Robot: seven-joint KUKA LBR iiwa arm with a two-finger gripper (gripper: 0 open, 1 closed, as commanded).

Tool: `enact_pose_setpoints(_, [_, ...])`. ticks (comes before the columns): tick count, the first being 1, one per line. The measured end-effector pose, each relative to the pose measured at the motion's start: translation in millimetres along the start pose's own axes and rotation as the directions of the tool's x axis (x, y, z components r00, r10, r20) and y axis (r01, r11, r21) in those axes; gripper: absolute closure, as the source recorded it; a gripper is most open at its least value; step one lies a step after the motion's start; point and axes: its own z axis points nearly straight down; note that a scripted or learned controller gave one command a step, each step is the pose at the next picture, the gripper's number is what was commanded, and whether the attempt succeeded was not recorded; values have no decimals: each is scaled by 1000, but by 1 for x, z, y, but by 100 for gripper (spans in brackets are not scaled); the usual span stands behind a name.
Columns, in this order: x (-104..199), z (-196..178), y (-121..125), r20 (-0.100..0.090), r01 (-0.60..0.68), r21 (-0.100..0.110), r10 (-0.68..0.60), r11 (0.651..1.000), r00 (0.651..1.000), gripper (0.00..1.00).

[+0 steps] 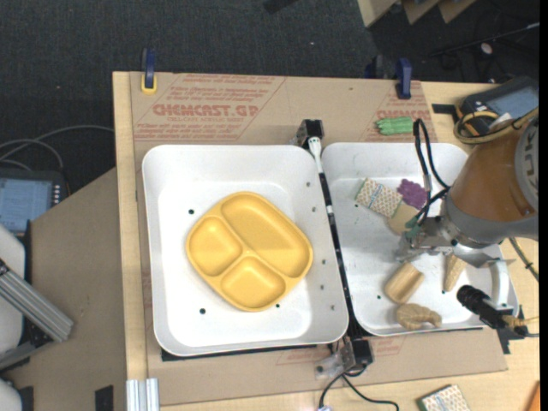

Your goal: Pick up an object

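The right bin (368, 311) holds several small objects. A patterned beige piece (377, 195) and a purple piece (413, 193) lie near its back. A tan cylinder (402, 282), a lumpy tan piece (417, 317) and a pale cone-shaped piece (451, 272) lie toward the front. My gripper (421, 238) hangs low over the middle of this bin, just above the tan cylinder and beside a tan object (401, 221) at its left. The arm's orange band (492, 178) covers the bin's right part.
The left bin (171, 315) holds a yellow divided plate (248, 251). A green item (394, 127) lies on the bench behind the right bin. Blue clamps (150, 62) sit at the bench's back edge. Cables (424, 157) trail along the arm.
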Motion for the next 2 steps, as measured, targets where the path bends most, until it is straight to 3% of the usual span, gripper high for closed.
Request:
enact_pose_setpoints(1, [0,1,0,0,0,1,0,1000,1000,0])
enact_pose_setpoints(2, [14,10,90,0,7,-4,-7,1000,1000,0])
